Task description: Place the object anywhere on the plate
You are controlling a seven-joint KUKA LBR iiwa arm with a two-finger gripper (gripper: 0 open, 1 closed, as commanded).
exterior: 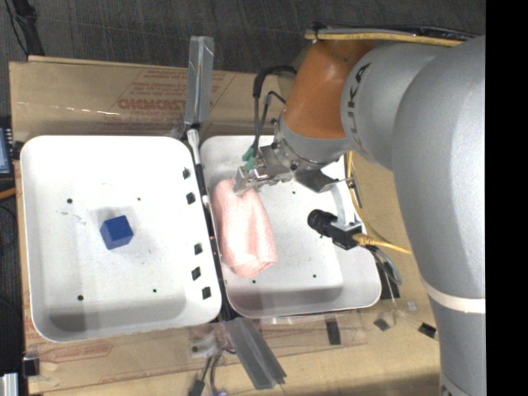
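A small blue cube [116, 231] lies in the left white bin [49, 167], left of its middle. A pink oblong thing [244, 229], possibly the plate seen at a slant, lies along the left side of the right white bin [330, 291]. My gripper [252, 173] hangs at the far end of the pink thing, just above or touching its top edge. The grey arm with its orange band [318, 89] comes in from the right and hides the back right part of the right bin.
A black cable plug [330, 225] with a yellow lead sticks out over the right bin's right side. A grey divider bar [198, 81] runs between the two bins at the back. Cardboard lies under both bins.
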